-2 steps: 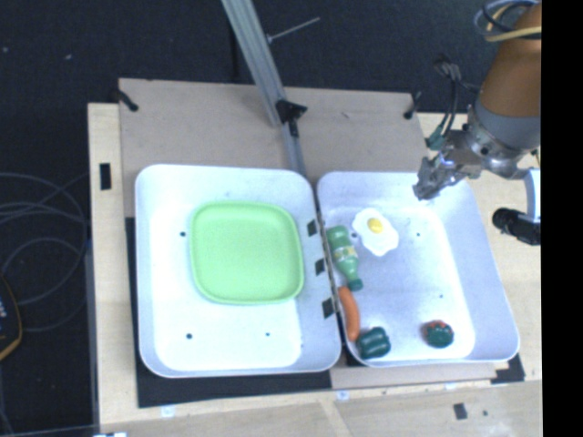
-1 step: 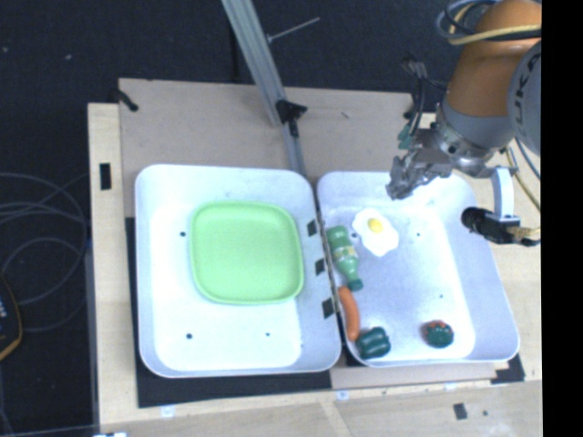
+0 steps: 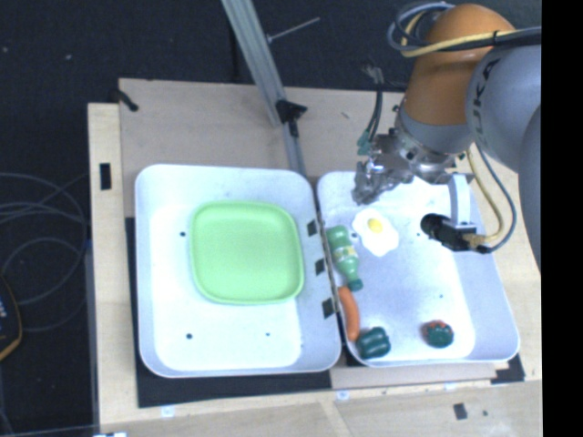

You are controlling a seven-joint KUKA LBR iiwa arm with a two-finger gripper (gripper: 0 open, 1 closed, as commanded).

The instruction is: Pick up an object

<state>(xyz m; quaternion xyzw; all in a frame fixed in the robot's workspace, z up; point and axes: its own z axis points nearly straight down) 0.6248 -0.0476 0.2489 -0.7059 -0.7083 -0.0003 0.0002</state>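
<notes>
Right now your gripper (image 3: 369, 188) hangs over the far-left corner of the right bin (image 3: 483, 312), its metal fingers pointing down and toward the left; whether they stand open or closed you cannot tell from this angle, and nothing is visible between them. The nearest object is the fried egg toy (image 3: 375, 232), white with a yellow yolk, lying on the bin floor just beside and nearer to you than the fingertips, apart from them.

Along the right bin's left wall you have a green bottle-shaped toy (image 3: 342, 249), lying lengthwise just left of the egg, and below it an orange carrot (image 3: 349, 309). At the carrot's near end sits a dark green pepper-like piece (image 3: 373, 341). Toward the bin's near right side lies a small round toy, green with a red patch (image 3: 438, 333), well apart from the gripper. A black fitting (image 3: 444, 231) on the arm hangs over the bin's right part.

The left bin (image 3: 164, 335) holds a light green square plate (image 3: 246, 251), lying flat near its middle.
</notes>
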